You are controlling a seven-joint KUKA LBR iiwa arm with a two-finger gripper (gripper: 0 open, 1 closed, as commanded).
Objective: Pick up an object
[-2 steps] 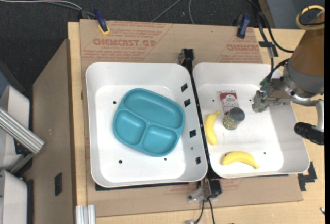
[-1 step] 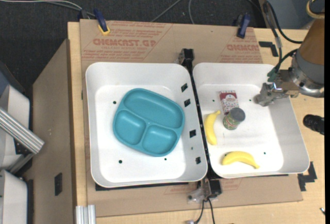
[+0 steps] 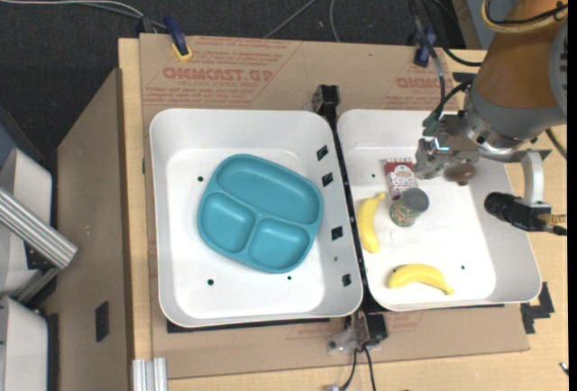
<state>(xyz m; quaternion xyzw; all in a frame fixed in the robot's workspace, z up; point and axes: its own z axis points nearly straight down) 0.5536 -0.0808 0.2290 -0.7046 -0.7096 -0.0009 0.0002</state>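
Observation:
The right bin [image 3: 505,277] holds two yellow bananas, one [image 3: 368,222] near its left wall and one [image 3: 419,277] near its front. A small can [image 3: 408,207] with a grey lid stands between them. Behind the can lies a small red-and-white packet [image 3: 398,173]. My gripper [image 3: 444,157] hangs over the back of this bin, just right of the packet and behind the can. Nothing shows between its fingers.
The left bin [image 3: 171,227] holds a teal divided plate [image 3: 260,212]. A black clamp [image 3: 325,98] sits at the back where the two bins meet. Cables run over the dark floor behind the bench.

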